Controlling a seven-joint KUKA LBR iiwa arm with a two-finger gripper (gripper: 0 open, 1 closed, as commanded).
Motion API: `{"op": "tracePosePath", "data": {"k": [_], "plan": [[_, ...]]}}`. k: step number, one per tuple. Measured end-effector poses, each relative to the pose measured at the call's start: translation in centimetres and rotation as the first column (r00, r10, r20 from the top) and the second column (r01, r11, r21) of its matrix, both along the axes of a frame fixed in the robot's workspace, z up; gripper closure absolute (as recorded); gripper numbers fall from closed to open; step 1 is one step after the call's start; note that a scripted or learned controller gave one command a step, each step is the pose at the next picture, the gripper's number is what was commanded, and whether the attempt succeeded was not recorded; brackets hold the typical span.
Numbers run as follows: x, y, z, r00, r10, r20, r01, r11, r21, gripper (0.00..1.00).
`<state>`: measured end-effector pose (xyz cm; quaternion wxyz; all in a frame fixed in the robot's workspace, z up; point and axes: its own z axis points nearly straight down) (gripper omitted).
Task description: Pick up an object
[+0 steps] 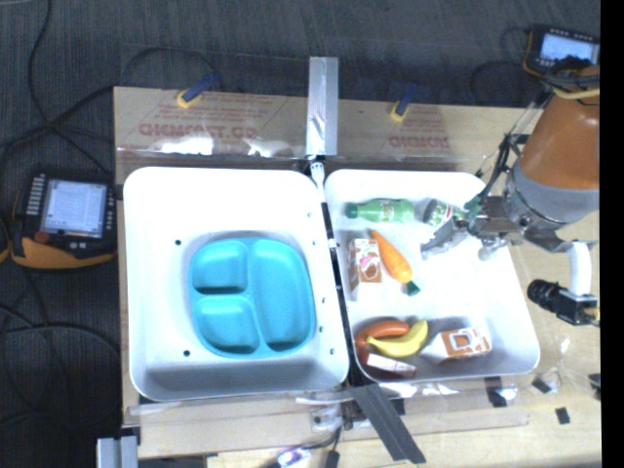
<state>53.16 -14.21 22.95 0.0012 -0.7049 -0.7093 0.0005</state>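
My gripper [460,247] hangs over the back right part of the right bin [507,300], open, with nothing between its fingers. One grey finger [435,244] points toward the cap end of a green bottle [385,210] lying along the bin's back wall. An orange carrot [394,257] and a small reddish carton [366,259] lie left of the gripper. At the front of the bin sit a yellow banana [402,339], a red object [378,328] behind it, and an orange carton [464,342].
The left bin [156,261] holds a blue divided tray [252,295]. A metal divider post [323,105] stands behind the seam between the bins. A handheld pendant [68,213] lies off the bench to the left.
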Motion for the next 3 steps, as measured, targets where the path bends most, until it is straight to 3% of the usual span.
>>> {"op": "tracePosePath", "data": {"k": [1,2,3], "plan": [[2.1,1.1,-14.0,0.998,-0.057,0.011,0.057,0.998,-0.002,0.0],[2.2,1.1,-13.0,0.998,-0.054,0.013,0.054,0.999,0.0,1.0],[2.3,1.2,-12.2,0.999,-0.051,0.011,0.051,0.999,0.002,1.0]]}}
